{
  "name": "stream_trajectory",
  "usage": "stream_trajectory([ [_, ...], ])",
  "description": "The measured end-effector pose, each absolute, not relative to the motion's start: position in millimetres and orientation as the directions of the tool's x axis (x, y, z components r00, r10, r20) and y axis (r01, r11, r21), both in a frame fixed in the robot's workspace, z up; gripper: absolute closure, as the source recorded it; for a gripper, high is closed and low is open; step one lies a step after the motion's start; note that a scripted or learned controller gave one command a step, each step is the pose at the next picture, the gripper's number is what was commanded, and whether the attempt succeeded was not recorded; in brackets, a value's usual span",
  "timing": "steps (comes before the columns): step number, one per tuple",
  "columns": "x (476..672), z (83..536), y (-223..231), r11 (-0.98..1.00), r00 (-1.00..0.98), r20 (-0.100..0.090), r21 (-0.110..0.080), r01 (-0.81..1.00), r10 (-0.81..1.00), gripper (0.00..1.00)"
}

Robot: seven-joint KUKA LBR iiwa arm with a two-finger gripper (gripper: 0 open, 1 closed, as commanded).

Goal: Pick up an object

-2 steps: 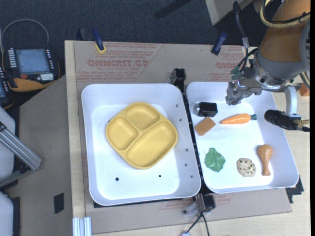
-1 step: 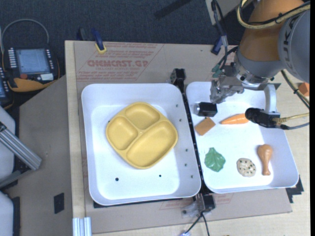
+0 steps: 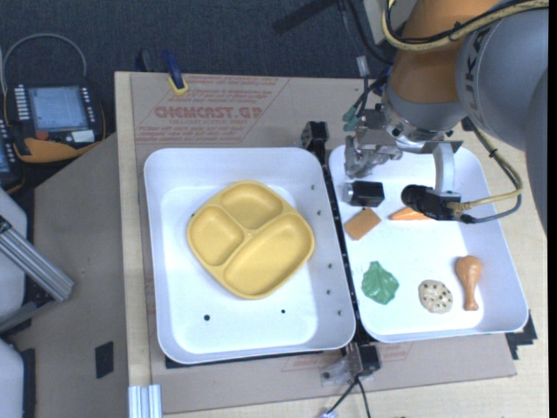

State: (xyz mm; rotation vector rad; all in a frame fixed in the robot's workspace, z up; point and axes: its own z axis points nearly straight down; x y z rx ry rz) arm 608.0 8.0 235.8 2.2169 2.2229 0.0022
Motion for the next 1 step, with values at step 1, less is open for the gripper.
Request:
stream_trajectory([
  [1,615.0,242.4,62.6,0.004,-0.004,0.000,0.003,1.000,1.000,1.00],
])
